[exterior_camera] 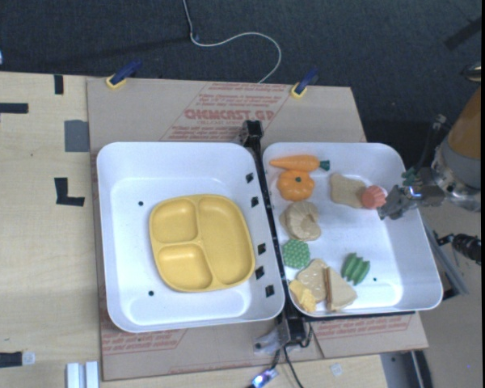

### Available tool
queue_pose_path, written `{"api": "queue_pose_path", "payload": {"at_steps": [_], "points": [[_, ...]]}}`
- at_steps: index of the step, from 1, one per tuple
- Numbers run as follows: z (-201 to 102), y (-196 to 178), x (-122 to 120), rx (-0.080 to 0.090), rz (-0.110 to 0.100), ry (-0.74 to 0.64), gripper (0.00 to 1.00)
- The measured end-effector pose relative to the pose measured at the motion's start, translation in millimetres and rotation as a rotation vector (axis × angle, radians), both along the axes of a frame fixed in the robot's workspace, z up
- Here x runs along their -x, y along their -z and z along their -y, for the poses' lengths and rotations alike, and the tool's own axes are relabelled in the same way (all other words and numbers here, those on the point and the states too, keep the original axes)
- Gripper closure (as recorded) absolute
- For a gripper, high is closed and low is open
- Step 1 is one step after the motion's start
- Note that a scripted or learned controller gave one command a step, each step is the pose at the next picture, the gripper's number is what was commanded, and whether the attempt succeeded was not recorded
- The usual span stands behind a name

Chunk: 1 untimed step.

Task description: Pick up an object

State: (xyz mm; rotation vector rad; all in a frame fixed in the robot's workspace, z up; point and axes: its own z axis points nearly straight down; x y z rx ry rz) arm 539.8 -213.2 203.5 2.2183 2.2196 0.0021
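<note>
The right bin [412, 253] holds several toy foods. A carrot [295, 163] lies at the far side, with an orange round fruit [296, 186] just below it. A beige chunk [347, 190] and a small pink piece [374, 196] sit to the right of those. Nearer the front are a tan cookie-like piece [301, 221], a green round piece [297, 254], a dark green vegetable [355, 268] and a sandwich slice [323, 286]. My gripper [394, 204] reaches in over the bin's right rim, its tip right beside the pink piece.
The left bin [121, 217] holds a yellow divided plate [200, 242]. A black divider with clips [261, 208] runs between the bins. A white cable [234, 39] loops on the dark surface behind the bench.
</note>
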Motion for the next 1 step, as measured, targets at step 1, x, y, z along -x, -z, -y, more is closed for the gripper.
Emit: {"api": "queue_pose_path", "payload": {"at_steps": [1], "points": [[-0.5, -21.8, -0.5, -0.001, -0.003, -0.001, 1.00]]}}
